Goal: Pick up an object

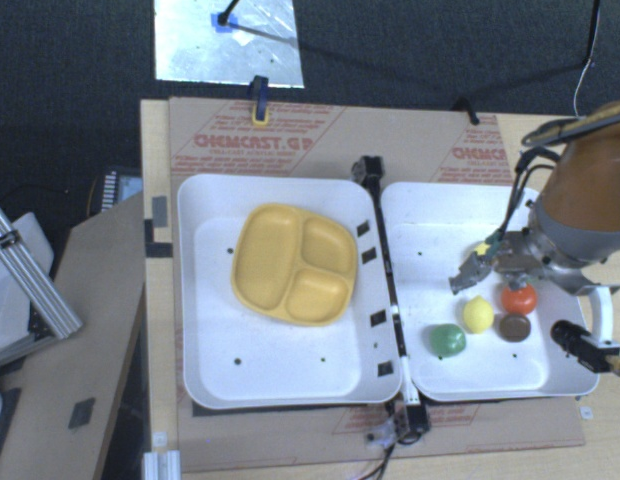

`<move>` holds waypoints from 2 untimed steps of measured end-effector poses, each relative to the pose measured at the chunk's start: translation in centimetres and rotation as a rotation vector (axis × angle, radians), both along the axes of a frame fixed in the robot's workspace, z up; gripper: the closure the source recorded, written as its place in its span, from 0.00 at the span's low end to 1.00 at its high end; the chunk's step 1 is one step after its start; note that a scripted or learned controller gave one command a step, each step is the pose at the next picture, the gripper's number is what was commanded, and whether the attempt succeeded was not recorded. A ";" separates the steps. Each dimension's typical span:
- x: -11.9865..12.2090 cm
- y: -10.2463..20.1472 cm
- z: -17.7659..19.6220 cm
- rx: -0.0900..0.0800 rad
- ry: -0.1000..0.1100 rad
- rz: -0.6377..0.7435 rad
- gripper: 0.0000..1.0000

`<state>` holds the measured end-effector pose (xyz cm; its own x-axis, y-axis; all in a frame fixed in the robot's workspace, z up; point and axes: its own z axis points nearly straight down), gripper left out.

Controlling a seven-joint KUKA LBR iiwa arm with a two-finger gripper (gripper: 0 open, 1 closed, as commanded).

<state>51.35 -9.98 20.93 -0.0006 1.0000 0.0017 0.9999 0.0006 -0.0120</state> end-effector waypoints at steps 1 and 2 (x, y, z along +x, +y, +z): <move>0.3 0.0 0.6 -0.002 -0.013 0.003 0.00; -0.5 0.7 -5.1 -0.001 -0.008 0.000 0.00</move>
<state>50.89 -9.30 15.84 -0.0010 1.0000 0.0012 1.0000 0.0010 -0.0036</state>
